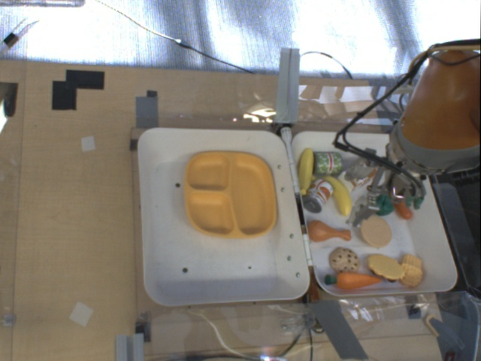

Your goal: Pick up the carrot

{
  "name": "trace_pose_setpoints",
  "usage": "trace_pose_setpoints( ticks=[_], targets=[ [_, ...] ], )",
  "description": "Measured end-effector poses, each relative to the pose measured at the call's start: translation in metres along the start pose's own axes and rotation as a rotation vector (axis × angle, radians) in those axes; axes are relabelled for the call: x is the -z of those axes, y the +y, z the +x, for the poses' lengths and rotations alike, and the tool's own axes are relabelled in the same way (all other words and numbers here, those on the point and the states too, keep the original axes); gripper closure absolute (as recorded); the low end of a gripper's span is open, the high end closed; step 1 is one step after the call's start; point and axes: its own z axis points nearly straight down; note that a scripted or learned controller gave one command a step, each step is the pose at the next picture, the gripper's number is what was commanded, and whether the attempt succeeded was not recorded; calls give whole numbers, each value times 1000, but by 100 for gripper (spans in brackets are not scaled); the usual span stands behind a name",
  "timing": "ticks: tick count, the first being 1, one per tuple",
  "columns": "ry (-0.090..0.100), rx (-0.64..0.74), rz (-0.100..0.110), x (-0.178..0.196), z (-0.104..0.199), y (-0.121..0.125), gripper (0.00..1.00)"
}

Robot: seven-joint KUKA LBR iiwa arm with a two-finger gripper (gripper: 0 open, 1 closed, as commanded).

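Tool (373,201) hangs over the middle of the right white bin (440,254), and I cannot tell its state. The small orange carrot with green end (355,280) lies at the near rim, just beside a speckled cookie (343,259). It should descend straight, avoiding the neighbours.

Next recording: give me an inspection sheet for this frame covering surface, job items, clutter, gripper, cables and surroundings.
Surface: two white bins, left bin, right bin.
Job's things: carrot lying at the right bin's front edge, untouched.
Clutter: yellow plate in left bin; two bananas, can, chicken leg, cookie, crackers in right bin.
Gripper: gripper over the right bin's middle, away from the carrot.
Cables: black cable looping by the arm.
Surroundings: tan bench.
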Motion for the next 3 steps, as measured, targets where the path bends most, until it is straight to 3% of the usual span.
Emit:
trace_pose_setpoints(
  ticks=[1, 2, 3],
  targets=[
    [0, 108, 0, -23, 61, 25, 0],
    [-10, 111, 0, -11, 58, 26, 100],
    [-12, 237, 4, 100, 26, -44, 100]
  ],
)
